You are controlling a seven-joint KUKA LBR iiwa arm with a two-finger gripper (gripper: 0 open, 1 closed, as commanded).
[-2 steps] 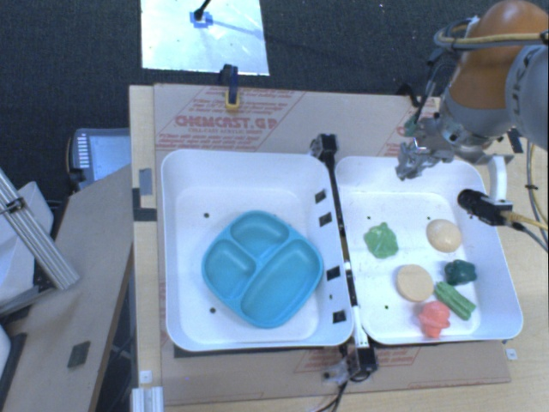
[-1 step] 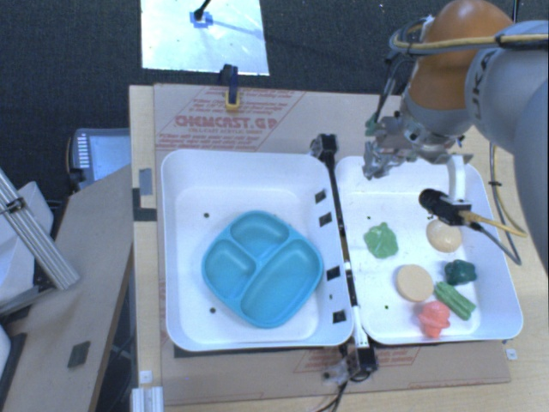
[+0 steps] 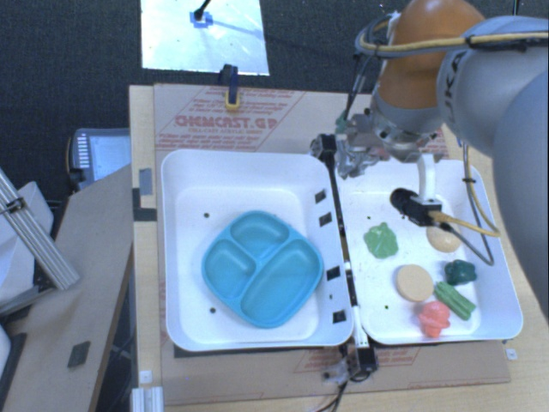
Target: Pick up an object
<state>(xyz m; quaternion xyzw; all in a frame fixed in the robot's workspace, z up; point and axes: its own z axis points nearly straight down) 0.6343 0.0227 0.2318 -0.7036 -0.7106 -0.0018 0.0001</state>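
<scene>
My gripper (image 3: 350,163) hangs over the far left corner of the right bin (image 3: 497,329), close to the divider between the two bins. Nothing shows in its grasp. In that bin lie a light green leafy piece (image 3: 380,240), a beige oval (image 3: 443,240), a tan round disc (image 3: 414,282), a dark green piece (image 3: 460,271), a green stick-shaped piece (image 3: 455,300) and a pink-red piece (image 3: 434,317). The light green piece is the nearest to the gripper, a little below and to its right.
The left bin (image 3: 184,187) holds a blue divided plate (image 3: 262,267). The grey arm with its orange band (image 3: 429,33) reaches in from the upper right over the right bin's far side. Cardboard (image 3: 232,118) lies under both bins.
</scene>
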